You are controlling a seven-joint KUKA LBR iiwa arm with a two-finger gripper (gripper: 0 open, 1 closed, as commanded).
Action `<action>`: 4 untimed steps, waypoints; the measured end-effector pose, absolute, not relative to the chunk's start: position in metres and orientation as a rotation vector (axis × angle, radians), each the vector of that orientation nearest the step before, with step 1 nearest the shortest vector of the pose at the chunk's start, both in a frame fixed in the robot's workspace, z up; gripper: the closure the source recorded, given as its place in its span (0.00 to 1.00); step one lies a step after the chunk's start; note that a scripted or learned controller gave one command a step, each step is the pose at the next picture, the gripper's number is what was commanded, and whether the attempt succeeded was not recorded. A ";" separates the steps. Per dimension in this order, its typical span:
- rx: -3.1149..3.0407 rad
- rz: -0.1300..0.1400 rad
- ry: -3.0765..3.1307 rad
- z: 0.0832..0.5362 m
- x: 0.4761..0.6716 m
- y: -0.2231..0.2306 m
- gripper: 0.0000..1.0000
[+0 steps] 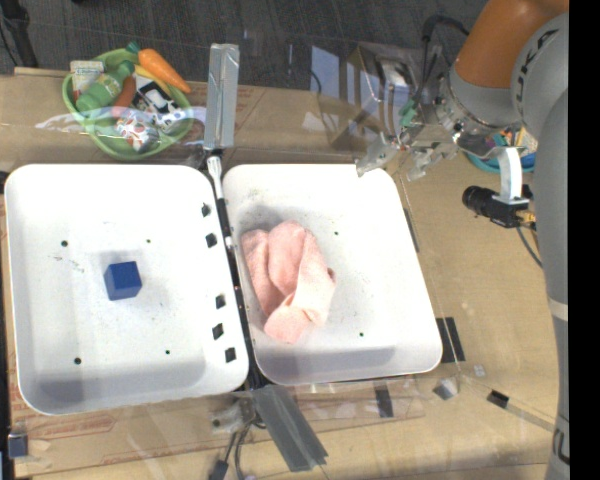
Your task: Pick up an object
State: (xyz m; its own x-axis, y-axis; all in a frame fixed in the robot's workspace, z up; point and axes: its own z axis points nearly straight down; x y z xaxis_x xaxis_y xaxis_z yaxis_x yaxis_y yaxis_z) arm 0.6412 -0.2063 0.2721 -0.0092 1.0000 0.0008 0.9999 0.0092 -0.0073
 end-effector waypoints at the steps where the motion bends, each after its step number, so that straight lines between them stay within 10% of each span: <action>1: -2.254 0.008 -2.177 0.109 0.565 -0.198 0.00; 2: -2.066 0.003 -2.363 0.092 0.600 -0.143 0.00; 4: -1.794 0.006 -2.579 0.092 0.566 -0.101 0.00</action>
